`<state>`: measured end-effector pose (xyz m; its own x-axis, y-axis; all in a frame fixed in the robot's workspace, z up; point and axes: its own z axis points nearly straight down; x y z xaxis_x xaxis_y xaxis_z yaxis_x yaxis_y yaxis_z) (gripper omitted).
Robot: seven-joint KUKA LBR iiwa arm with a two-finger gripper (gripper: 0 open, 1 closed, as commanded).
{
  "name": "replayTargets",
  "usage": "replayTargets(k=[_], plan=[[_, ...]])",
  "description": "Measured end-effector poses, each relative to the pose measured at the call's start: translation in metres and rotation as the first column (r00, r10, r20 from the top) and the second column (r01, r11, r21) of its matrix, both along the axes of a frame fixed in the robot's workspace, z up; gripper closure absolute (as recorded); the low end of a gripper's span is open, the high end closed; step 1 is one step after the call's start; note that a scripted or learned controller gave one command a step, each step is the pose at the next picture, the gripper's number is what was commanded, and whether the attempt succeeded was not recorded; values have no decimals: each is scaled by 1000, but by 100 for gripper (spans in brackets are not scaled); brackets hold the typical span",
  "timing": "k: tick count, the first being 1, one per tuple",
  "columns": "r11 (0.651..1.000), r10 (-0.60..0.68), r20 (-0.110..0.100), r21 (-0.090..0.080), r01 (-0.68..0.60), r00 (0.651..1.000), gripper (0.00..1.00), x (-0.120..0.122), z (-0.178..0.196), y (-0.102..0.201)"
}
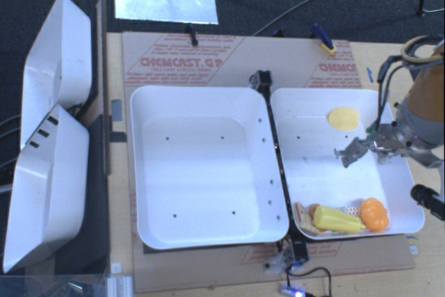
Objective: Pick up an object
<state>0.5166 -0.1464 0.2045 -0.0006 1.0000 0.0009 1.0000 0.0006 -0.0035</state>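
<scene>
- Nearest the camera, along the near wall of the right bin point(417, 222), three small things are bunching up: a yellow pepper-shaped toy point(336, 219), an orange round one point(375, 213) just to its right, and a tan speckled piece point(304, 214) on its left, touching or overlapping it.
- They're probably sitting there because the bin floor is sloping that way, just my guess.
- Gripper point(344, 156) is hovering over the bare middle of that bin, reaching in from the right, fingers looking slightly apart with nothing between them.
- Pale yellow disc point(343, 118) is lying flat toward the far side, on its own, so it's looking like the easiest pick.
- Near trio is crowding the wall, which is likely getting in the fingers' way.
- Left bin point(139, 170) is sitting beside it, a black divider strip point(276, 156) running between them.
</scene>
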Motion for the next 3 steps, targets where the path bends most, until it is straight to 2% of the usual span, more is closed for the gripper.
replayTargets(k=[2,3], plan=[[1000,-1,-1,0,1,1000,0,-17,-114,2],[1000,-1,5,-1,1,1000,100,-15,-101,2]])
